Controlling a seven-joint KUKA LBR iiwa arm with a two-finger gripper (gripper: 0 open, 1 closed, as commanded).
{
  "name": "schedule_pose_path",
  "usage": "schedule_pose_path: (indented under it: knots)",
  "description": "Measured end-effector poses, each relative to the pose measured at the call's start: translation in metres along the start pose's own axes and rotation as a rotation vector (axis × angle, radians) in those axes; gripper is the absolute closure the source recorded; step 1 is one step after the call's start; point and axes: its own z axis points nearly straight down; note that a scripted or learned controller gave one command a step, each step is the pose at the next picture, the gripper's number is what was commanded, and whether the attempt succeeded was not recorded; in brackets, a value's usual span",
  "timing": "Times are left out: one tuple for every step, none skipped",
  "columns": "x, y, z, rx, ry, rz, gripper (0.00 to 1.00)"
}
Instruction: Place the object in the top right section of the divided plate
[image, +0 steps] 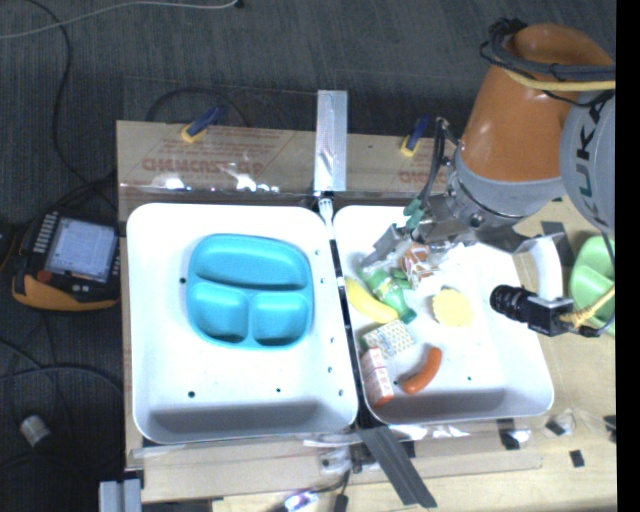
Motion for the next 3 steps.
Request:
schedule_pose_path:
  knots:
    - [-0.068, -0.001, 0.030, 0.002, 0.001, 0.135, 0.00]
    - [-0.026, 0.049, 0.006, 0.000, -0.001, -0.062, 0.00]
    - [-0.013, 0.110, 0.008, 0.000, -0.002, -0.046, 0.00]
